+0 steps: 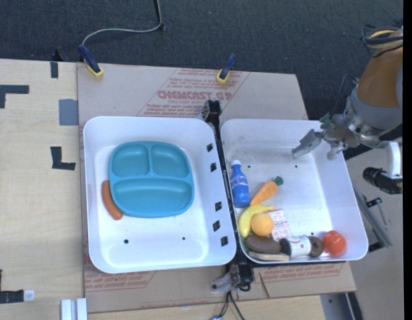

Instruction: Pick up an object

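Nearest, along the right bin's (339, 179) six o'clock rim, lies a crowded row: a red tomato (334, 243) at its five o'clock corner, a small dark bottle with a white label (296, 246) beside it, a brown piece (261, 244) at the left end; just above sit an orange ball (262, 225) against a yellow banana (248, 216); further up, a carrot (265, 192) and a blue bottle (240, 185) by the nine o'clock wall. The left bin (93, 199) holds a blue divided plate (152, 179), a sausage (111, 200) at its nine o'clock. At the right bin's two o'clock hangs the gripper (311, 143), fingers spread, pinching nothing.
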`<state>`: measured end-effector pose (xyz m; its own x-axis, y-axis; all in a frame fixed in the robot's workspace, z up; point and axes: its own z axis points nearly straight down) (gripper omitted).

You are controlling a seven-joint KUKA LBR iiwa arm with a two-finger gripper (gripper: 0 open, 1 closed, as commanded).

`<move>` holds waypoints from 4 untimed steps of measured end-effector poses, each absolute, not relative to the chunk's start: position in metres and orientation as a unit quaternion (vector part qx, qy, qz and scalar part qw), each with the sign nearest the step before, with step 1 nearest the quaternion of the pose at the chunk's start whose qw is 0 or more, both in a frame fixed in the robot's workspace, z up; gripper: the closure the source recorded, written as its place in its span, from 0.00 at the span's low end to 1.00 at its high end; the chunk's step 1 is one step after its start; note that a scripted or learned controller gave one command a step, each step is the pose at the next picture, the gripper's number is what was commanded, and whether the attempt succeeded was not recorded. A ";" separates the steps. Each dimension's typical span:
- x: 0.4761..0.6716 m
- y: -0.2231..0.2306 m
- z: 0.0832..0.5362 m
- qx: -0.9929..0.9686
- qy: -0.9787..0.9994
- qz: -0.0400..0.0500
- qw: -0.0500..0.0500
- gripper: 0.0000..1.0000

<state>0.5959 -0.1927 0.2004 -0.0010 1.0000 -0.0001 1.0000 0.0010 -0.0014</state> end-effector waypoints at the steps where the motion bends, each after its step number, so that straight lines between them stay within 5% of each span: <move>1: 0.607 -0.120 0.123 -0.707 -0.708 0.001 0.002 0.00; 2: 0.571 -0.120 0.087 -0.708 -0.707 0.000 -0.004 0.00; 3: 0.557 -0.109 0.088 -0.710 -0.704 0.000 -0.012 0.00; 4: 0.557 -0.112 0.088 -0.709 -0.705 0.000 -0.009 0.00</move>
<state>0.5573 -0.1121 0.0878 0.0052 0.9999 -0.0121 0.9999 -0.0051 0.0127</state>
